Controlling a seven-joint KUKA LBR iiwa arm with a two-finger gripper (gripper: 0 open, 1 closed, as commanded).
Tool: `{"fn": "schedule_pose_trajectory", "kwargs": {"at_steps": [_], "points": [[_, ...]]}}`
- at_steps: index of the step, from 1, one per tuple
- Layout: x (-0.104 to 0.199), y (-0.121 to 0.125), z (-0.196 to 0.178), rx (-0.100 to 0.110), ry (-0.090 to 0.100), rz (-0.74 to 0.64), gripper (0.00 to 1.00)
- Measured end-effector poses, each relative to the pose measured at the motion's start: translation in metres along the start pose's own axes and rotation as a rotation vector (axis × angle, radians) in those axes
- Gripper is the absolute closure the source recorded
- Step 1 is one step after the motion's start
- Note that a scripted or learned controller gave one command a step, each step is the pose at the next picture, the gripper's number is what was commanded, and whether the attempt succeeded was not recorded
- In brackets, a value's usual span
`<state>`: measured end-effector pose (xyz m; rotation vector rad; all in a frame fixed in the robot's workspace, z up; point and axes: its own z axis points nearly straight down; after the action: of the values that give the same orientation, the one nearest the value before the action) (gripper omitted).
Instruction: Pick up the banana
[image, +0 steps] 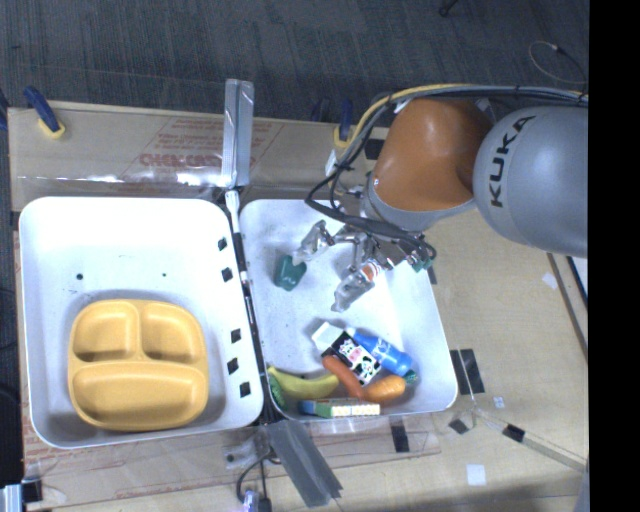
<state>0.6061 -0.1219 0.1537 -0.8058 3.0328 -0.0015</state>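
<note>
Banana (303, 382) lies below and left of the gripper (335, 265), well apart, at the right bin's (425, 300) near rim, beside a carrot (372, 385) and bottle (378, 354). Gripper fingers spread apart, nothing between them, a teal piece (290, 270) just left. Pick not yet started: reach, close, lift all remain.

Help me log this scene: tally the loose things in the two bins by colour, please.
Yellow: 2, the divided tray and the banana
Orange: 1, the carrot
Teal: 1, a small object
Blue: 1, a bottle
Black and white: 1, a patterned item
Total: 6
</note>
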Motion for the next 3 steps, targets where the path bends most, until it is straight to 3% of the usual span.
{"fn": "schedule_pose_trajectory", "kwargs": {"at_steps": [1,2,3], "points": [[0.061,0.057,0.023,-0.003,0.004,0.133,0.00],[0.045,0.062,0.062,-0.004,0.005,-0.032,0.00],[0.025,0.007,-0.062,0.001,0.000,-0.034,0.00]]}}
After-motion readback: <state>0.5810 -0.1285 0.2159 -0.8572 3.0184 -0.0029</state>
